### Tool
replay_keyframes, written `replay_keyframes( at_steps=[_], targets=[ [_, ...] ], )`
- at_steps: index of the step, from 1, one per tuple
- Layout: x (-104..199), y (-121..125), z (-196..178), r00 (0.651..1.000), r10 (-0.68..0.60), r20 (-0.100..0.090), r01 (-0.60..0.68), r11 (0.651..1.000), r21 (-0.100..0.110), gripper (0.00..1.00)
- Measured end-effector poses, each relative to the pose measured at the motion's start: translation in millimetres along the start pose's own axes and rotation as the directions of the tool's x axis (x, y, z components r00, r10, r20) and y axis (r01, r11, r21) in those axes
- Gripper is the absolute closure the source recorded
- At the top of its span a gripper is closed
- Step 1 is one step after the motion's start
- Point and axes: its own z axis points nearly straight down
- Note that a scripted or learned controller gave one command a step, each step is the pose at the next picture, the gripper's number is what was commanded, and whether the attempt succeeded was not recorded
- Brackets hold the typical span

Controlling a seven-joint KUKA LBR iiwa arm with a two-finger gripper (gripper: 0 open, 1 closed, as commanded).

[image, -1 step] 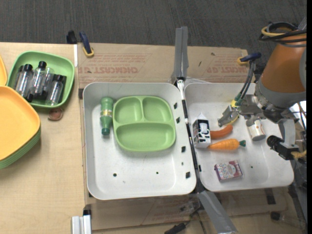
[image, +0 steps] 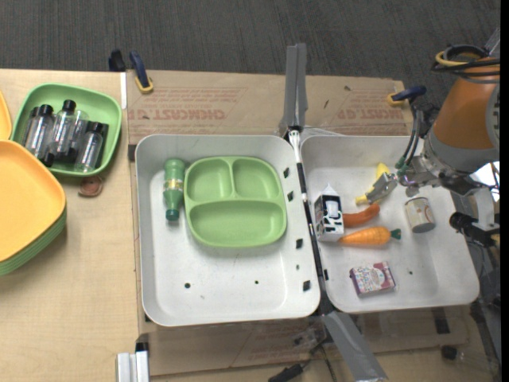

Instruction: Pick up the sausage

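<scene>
We are on the approach: the jaws (image: pixel 382 188) hang just above the sausage (image: pixel 360 215), how wide we cannot tell. Next we must descend, straddling it, clear of the carrot (image: pixel 367 236) below.

The short, reddish-orange plastic sausage (image: pixel 362 215) lies flat on the floor of the right-hand white bin, slightly curved and angled up toward the right. Its left end sits just beside a small milk carton, directly above a toy carrot.
</scene>
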Motion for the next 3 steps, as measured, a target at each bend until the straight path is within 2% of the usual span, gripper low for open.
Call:
replay_keyframes(
  at_steps=[1, 2, 3],
  targets=[
    [7.2, 15.6, 28.6, 1.000, -0.024, 0.002, 0.024, 1.000, -0.005, 0.00],
    [39.5, 27.0, 27.9, 0.999, 0.033, 0.000, -0.033, 0.999, -0.001, 0.00],
    [50.4, 49.2, 30.8, 0.999, 0.037, 0.000, -0.037, 0.999, 0.000, 0.00]
  ],
)
